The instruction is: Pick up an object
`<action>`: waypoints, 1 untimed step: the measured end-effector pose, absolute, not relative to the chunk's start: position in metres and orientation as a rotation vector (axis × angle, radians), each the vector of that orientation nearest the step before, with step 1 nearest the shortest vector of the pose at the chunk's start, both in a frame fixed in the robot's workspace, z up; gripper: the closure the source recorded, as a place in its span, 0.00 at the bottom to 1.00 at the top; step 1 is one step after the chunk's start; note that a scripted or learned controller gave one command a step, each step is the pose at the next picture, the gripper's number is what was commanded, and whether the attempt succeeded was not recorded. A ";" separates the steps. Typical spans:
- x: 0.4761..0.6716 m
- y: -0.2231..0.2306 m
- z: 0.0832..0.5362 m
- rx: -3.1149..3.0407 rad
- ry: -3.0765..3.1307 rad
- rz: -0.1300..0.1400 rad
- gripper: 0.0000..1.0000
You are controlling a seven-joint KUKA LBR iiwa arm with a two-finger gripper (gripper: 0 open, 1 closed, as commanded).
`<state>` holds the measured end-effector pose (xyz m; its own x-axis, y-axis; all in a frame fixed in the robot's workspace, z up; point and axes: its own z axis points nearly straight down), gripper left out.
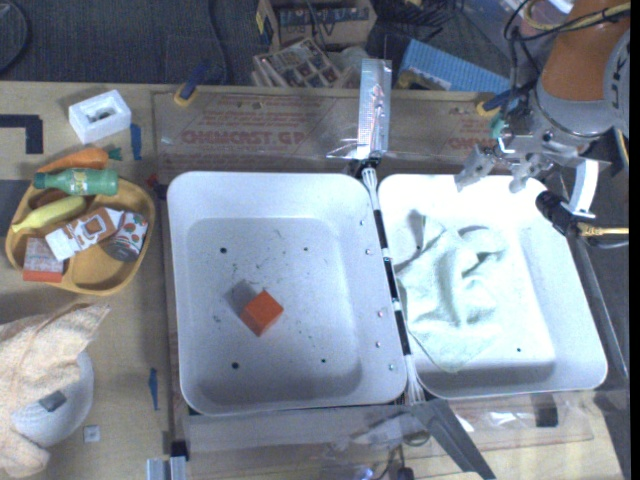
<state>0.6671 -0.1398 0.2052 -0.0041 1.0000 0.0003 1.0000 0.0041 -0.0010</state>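
The big grey and orange robot arm [585, 58] comes in at the upper right of the frame. Two white bins sit side by side in the middle. The left bin [200, 218] holds a small orange block [264, 312], a bit below and left of the bin's middle. A small grey block [242, 295] sits just beside it, touching or almost touching. The right bin [575, 348] holds a crumpled white cloth [455, 288] that covers most of its left half.

The gripper [497, 173] hangs over the top edge of the right bin, in the upper right of the frame. Its two fingers are spread apart and nothing is between them.

So the job looks like it is just at the start. Nothing is picked up yet. The cloth is the closest thing to the gripper, lower down in the same bin. The orange block is well apart from it, over in the other bin. The arm must go down onto one thing, squeeze it, and lift it up.

At the far left of the frame sits a yellow bowl [100, 283] full of toy food, with a green bottle [78, 181] on top.
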 end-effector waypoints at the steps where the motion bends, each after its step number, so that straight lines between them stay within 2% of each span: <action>1: 0.653 -0.144 0.096 -2.057 -2.381 -0.004 0.00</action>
<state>0.6530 -0.1439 0.0962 -0.1454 0.9894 -0.0025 0.9894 0.1454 0.0052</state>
